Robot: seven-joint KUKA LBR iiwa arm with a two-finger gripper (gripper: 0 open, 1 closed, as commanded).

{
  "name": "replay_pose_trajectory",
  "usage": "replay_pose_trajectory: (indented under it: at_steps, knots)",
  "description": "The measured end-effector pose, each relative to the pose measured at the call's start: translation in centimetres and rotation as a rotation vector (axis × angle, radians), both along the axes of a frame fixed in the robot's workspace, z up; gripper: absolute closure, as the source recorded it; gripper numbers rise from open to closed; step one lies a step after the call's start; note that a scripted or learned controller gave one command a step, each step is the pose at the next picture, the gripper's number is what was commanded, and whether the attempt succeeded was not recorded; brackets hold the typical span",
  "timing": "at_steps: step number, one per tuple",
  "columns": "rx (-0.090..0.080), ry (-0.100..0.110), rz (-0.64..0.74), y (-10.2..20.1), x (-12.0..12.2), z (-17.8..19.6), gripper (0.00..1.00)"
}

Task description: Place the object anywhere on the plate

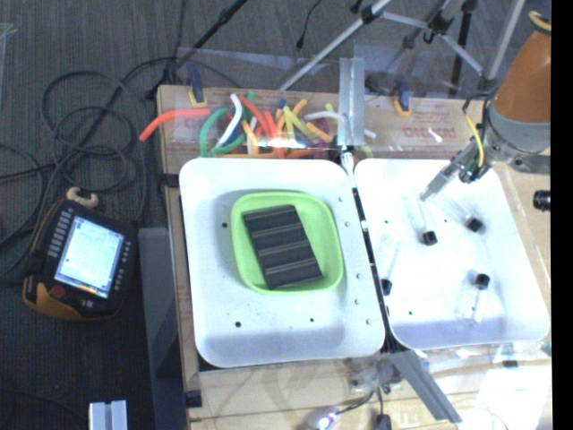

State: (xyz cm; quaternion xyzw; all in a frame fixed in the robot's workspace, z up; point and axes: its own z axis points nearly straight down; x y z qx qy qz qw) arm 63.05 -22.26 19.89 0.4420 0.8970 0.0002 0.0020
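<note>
Camera view: a dark ribbed object [283, 246] lies on the green plate [333, 240] in the left bin [206, 312]. Whether the gripper [439, 186], above the right bin's [519, 321] far edge, is open cannot be told.

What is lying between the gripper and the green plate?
In the camera view, bare white bin floor and the two bins' adjoining rims lie between the gripper and the green plate, which bears a dark ridged block.
</note>
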Motion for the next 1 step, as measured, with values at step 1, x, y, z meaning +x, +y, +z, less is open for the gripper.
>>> replay_pose_trajectory:
  at_steps: [1]
  knots:
    - [0.0, 0.0, 0.0, 0.0, 0.0, 0.0, 0.0]
